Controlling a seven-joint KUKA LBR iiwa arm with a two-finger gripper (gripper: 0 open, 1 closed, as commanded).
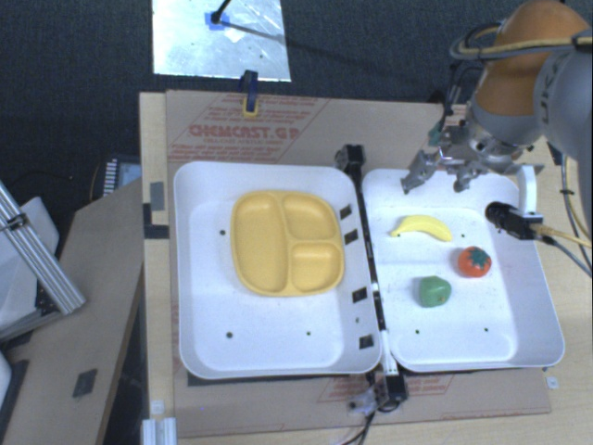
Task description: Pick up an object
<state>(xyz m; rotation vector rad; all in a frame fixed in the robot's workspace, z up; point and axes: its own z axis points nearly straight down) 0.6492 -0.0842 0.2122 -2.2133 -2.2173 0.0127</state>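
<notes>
Lowest in the frame, in the right-hand shallow white bin (pixel 528 332), sits a small green rounded toy vegetable (pixel 433 291). Just above and to its right lies a red toy tomato with a green top (pixel 474 261). Further up, near the bin's middle, a yellow toy banana (pixel 422 227) lies on its side. The left white bin (pixel 199 332) holds a yellow plastic divided plate (pixel 285 242). At the upper right, the grey arm's two-finger gripper (pixel 435 182) hangs over the right bin's far edge, fingers spread apart, gripping nothing.
</notes>
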